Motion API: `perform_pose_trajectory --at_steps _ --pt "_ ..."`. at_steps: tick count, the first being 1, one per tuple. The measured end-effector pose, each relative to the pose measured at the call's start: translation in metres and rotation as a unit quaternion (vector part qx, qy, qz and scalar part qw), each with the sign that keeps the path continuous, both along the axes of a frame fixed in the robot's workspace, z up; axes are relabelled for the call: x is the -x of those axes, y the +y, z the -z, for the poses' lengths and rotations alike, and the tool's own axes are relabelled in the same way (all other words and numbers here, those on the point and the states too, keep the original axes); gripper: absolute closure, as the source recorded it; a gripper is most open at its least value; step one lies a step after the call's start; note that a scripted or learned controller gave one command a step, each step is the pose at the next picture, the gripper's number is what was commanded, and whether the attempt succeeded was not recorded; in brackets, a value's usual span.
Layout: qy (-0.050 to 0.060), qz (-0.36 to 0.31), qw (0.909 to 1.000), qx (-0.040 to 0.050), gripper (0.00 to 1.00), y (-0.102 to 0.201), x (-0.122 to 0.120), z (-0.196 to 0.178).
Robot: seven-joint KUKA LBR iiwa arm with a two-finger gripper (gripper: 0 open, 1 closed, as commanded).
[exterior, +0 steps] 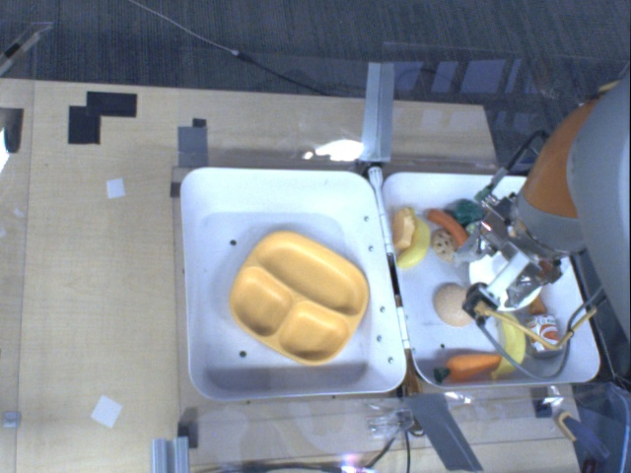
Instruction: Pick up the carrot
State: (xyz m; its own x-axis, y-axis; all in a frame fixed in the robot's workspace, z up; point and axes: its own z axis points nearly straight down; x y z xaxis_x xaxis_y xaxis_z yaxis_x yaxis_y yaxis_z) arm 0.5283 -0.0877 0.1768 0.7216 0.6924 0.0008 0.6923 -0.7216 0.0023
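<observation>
Carrot lies on its side at about 6 o'clock in the right bin, lengthwise along the near wall and just beside it. Its green end points to 9 o'clock and its thick orange end to 3 o'clock. That wall leaves little room on the carrot's 6 o'clock side. There is bare white floor at its 9 o'clock and again at its 12 o'clock, up to a beige round thing.

A yellow banana slants down at the carrot's 2 o'clock. Its lower tip comes right to the carrot's thick end, and I cannot tell whether the two touch. A small orange thing sits further out toward 3 o'clock, near the right wall.

My gripper hangs over the middle of the right bin, at about 1 o'clock from the carrot and apart from it, with the banana and the beige thing between us. I cannot tell how far it is open, and I see nothing in its grasp.

A cluster fills the bin's 11 o'clock corner: a red-orange stick, a green piece, a speckled cookie, a yellow piece and an orange wedge against the left wall.

The left bin lies at 9 o'clock, its wall touching mine, and holds a yellow divided plate.
</observation>
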Motion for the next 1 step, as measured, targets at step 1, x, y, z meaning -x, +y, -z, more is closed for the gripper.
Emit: perform_pose_trajectory --at_steps 1 --pt "0.002 0.061 0.9981 -0.0014 0.00 0.0046 0.0348 0.0628"
